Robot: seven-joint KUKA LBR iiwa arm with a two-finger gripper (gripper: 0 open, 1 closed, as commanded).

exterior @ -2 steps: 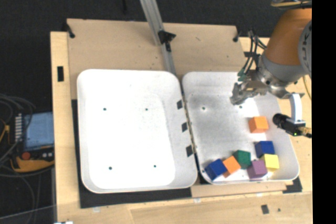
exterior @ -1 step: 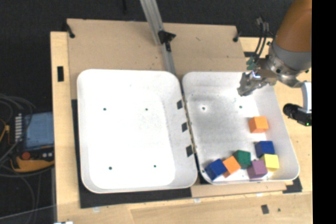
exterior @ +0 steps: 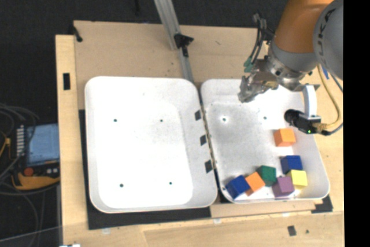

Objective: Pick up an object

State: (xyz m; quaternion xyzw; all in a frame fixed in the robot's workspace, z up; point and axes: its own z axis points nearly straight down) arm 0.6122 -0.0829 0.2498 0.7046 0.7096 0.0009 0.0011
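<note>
Several small blocks lie in the right bin (exterior: 231, 95). An orange block (exterior: 284, 137) sits alone at the right side. Along the bin's near edge lie a blue block (exterior: 237, 186), an orange block (exterior: 255, 181), a green block (exterior: 267, 174), a purple block (exterior: 283, 185), a yellow block (exterior: 299, 177) and a dark blue block (exterior: 292, 163). My gripper (exterior: 247, 94) hangs over the far part of the right bin, well away from all the blocks, with nothing visible between its fingers.
The left bin (exterior: 141, 142) stands beside the right one. A slanted metal pole (exterior: 165, 8) rises behind the bins. The grey and orange arm (exterior: 303, 20) comes in from the upper right.
</note>
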